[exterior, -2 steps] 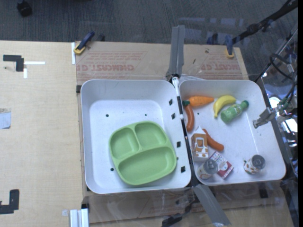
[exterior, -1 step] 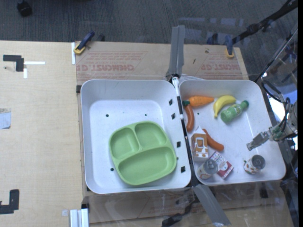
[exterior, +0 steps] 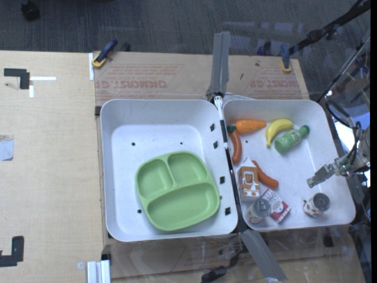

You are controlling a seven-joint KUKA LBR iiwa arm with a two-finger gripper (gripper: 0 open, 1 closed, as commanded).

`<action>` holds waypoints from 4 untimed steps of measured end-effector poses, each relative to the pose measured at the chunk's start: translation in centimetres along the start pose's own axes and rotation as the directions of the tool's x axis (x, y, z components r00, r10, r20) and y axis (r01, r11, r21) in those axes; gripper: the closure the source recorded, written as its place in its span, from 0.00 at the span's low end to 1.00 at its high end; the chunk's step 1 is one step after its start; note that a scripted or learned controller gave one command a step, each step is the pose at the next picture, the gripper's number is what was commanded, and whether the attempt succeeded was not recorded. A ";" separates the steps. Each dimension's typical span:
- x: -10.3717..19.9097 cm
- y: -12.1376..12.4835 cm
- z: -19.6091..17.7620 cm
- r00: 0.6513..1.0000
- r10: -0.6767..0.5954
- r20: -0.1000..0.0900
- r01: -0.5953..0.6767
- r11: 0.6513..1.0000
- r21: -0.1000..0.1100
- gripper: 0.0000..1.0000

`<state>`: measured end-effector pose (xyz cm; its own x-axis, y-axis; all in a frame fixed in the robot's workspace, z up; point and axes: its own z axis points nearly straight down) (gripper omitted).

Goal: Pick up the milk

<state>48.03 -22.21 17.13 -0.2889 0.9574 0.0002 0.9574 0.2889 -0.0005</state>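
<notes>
The milk (exterior: 248,181) is a small white and orange carton lying near the left wall of the right bin (exterior: 330,128). An orange sausage-like piece (exterior: 267,177) rests against its right side, and a grey can (exterior: 260,207) sits just below it. My gripper (exterior: 322,176) reaches in from the right over the bin's right part. It is well to the right of the milk and apart from it. Nothing shows held in it.
The right bin also holds a carrot (exterior: 248,125), a banana (exterior: 277,129), a green bottle (exterior: 290,140), a red-brown sausage (exterior: 236,147), a red and white packet (exterior: 280,211) and a small round tub (exterior: 318,204) below the gripper. A green divided plate (exterior: 177,189) lies in the left bin (exterior: 118,158).
</notes>
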 end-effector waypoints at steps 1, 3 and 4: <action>2.5 1.6 -0.8 0.955 -0.295 0.001 0.295 0.955 -0.001 0.00; 1.5 0.5 -7.8 0.924 -0.381 0.006 0.381 0.924 -0.004 1.00; 1.5 0.4 -7.8 0.924 -0.382 0.006 0.382 0.924 -0.003 0.00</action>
